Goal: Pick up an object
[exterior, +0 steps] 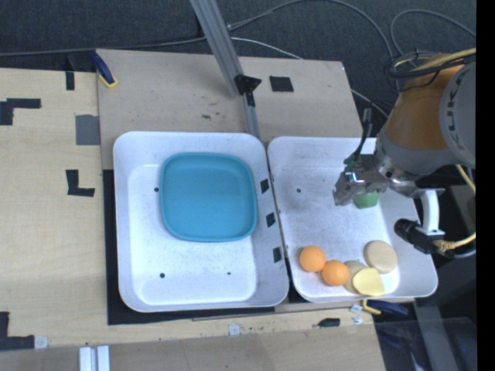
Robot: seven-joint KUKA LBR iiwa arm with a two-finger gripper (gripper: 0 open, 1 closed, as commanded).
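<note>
Camera view, looking down at a slant: the grey two-finger gripper hangs over the upper middle of the right shallow white bin, arm coming in from the right with the orange band above the wrist. A small green rounded object sits directly under and just to the right of the fingertips, touching or nearly touching them; most of it is hidden by the gripper body, so shape and long axis can't be read. Whether the green piece is actually between the fingers can't be told from this angle, and the finger spread can't be judged either. So the key relation: the nearest candidate lies right at the hand, slightly to the arm side, no travel needed, likely only a close and lift. Other candidates lie well apart toward the near edge of the same bin: two small orange balls side by side and touching, then a beige rounded lump and a pale yellow rounded piece crowded in the near right corner, with something greyish between them, unclear. Bin floor around the gripper is bare white with fine specks, flat, plenty of room to the left and near side; bin wall is close on the right. The left shallow white bin holds a blue-green square plastic plate, well apart from the hand.
</note>
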